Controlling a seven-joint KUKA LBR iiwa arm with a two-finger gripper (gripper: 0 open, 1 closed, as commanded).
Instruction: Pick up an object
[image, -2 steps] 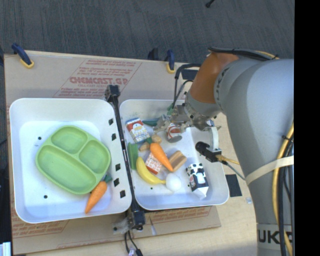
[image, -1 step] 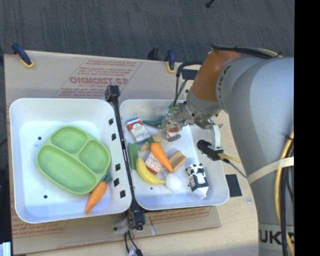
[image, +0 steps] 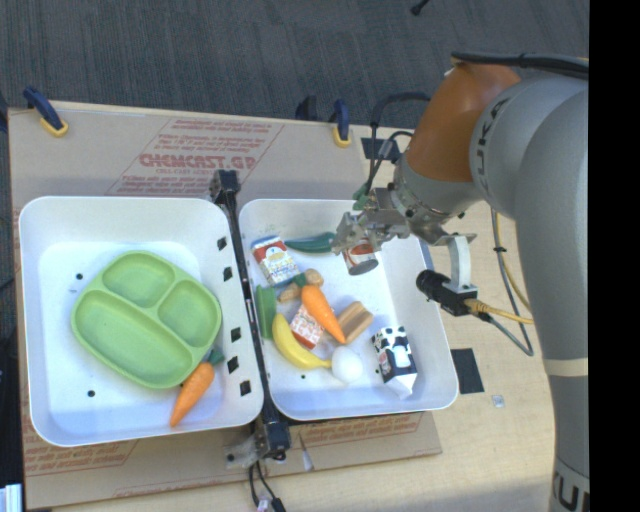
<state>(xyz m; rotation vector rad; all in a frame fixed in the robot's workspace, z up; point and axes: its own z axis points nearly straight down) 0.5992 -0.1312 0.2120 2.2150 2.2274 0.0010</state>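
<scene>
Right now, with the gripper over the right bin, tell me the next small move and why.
Probably lift a little, straight up, and check. A small reddish-brown object hangs at the gripper, above the floor of the right bin, apart from the carrot, banana and milk carton. I cannot tell whether the grip is firm, so a slow rise would test it.

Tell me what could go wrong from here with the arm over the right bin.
The small reddish can sits right under the gripper; if the hold is shallow, it may slip back into the right bin. A fall could knock the carrot and banana, which lie packed close together below.
</scene>
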